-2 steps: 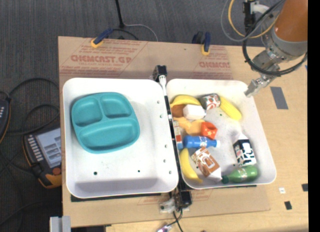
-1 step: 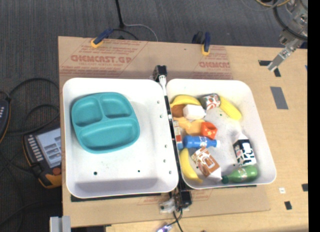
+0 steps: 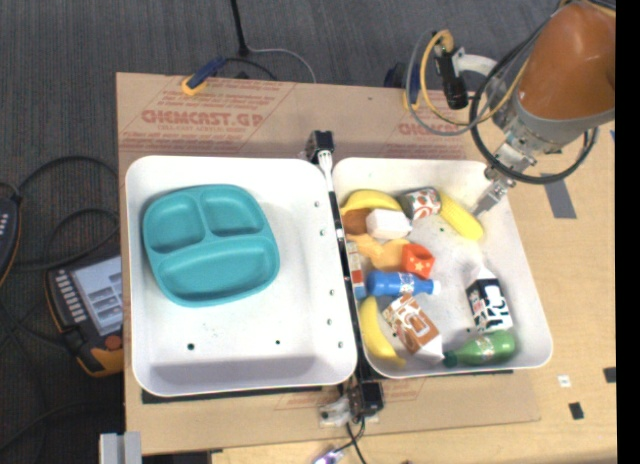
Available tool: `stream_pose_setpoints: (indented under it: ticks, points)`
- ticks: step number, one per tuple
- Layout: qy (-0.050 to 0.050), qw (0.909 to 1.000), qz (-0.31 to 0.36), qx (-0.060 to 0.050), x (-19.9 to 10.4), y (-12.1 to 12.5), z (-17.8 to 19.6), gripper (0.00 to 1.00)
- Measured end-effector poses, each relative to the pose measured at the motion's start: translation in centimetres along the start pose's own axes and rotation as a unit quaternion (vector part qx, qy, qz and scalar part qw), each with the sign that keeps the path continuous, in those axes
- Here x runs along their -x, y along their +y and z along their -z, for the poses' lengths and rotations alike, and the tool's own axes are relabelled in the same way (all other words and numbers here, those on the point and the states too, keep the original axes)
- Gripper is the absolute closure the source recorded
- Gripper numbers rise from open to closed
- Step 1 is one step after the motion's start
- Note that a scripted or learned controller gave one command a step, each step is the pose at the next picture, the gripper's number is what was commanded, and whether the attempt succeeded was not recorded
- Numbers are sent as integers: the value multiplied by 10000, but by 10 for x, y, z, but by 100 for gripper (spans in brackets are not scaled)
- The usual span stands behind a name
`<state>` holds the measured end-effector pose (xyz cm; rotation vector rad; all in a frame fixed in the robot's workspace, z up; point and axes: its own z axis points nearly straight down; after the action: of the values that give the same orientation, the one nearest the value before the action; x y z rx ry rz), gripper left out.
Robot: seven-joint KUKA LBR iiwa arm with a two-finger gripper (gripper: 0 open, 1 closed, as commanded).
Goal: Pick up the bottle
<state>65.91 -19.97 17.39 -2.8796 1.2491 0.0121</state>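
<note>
Fingers (image 3: 488, 199) pinched narrow at the tip of the gripper (image 3: 490, 195), nothing between them. Hangs over the upper right corner of the right bin (image 3: 530, 297), just beside the yellow banana (image 3: 461, 219), under the orange band of the arm (image 3: 560, 62) at the upper right of the frame.

Down in the lower right of that bin: the bottle (image 3: 487, 304), black-and-white label, standing just above a green thing (image 3: 480, 349) and well apart from the gripper. Near the bin's middle: a blue bottle (image 3: 397, 284) lying on its side, an orange toy (image 3: 418, 260) touching its upper end. Along the left wall: a second banana (image 3: 374, 329), a printed carton (image 3: 414, 326) beside it. Near the top: a can (image 3: 420, 202).

Over in the left bin (image 3: 300, 282), left of centre: a teal plate (image 3: 209, 243) with three sections.
</note>
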Motion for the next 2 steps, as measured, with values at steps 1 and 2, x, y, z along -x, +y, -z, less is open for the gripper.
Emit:
stream_pose_setpoints:
  ticks: [1, 2]
  points:
    - [52, 9995, 297, -19, 24, 30, 157, 100]
    - [10, 9868, 1620, 9, 35, 26, 12, 100]
